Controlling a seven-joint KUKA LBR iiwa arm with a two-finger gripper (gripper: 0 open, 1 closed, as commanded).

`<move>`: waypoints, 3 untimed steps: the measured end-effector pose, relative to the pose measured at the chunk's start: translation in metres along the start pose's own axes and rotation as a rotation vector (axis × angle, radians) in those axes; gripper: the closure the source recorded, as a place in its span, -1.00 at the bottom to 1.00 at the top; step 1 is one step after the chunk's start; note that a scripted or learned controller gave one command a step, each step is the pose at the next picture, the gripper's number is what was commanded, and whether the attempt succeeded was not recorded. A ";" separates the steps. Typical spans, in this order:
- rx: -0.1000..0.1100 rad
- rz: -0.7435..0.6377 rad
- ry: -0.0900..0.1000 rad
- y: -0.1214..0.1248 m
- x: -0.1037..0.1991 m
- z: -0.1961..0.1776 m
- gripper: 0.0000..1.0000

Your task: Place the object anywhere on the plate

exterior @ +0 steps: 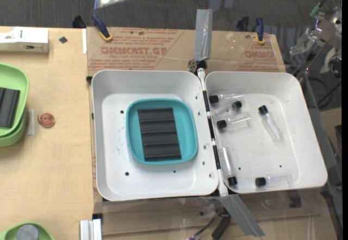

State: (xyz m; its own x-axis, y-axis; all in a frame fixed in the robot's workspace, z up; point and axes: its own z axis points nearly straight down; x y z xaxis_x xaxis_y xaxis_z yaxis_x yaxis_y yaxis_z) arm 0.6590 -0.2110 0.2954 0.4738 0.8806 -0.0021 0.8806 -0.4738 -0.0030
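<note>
A teal plate lies in the middle of the left white bin, with a black ridged pad resting on it. The right white bin holds several clear plastic tubes with black caps. Two lie near its back left corner. One lies in the middle, one along the left wall, and one by the front wall. All the tubes lie flat on the bin floor, apart from the plate.
A green tray with a dark block sits at the left edge of the wooden bench, and a small reddish disc lies beside it. Cardboard backs the bins. Metal gear and cables stand at the upper right.
</note>
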 end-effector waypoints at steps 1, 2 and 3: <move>-0.002 0.123 0.000 0.002 -0.003 -0.047 -1.00; -0.001 0.109 0.001 0.001 -0.003 -0.076 -1.00; -0.002 -0.075 0.000 0.002 -0.004 -0.145 -1.00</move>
State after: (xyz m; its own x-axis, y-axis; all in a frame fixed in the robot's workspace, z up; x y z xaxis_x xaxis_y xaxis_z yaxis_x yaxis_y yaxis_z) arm 0.6595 -0.2151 0.4405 0.4069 0.9135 -0.0020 0.9135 -0.4069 -0.0016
